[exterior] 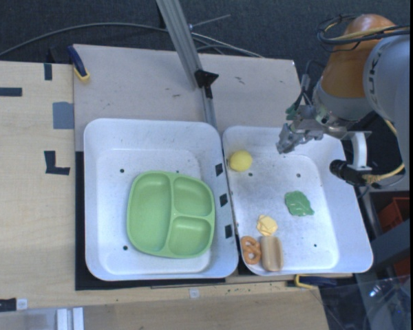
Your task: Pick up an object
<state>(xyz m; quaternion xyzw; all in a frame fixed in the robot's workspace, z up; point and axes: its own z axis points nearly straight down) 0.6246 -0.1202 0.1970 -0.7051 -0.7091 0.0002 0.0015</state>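
Hovering at bin's far rim, gripper (286,145), can't tell its state; nearest obj, yellow ball (240,161), at its 8 o'clock.

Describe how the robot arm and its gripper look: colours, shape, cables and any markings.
The arm is a thick, rounded grey body with a glossy orange band above the wrist. Dark letters stand on the grey shell, cut off by the frame. Black cables loop over the orange part. The gripper is a small grey metal unit, narrowing toward its tip. A white bracket with a black knob hangs beside the wrist.
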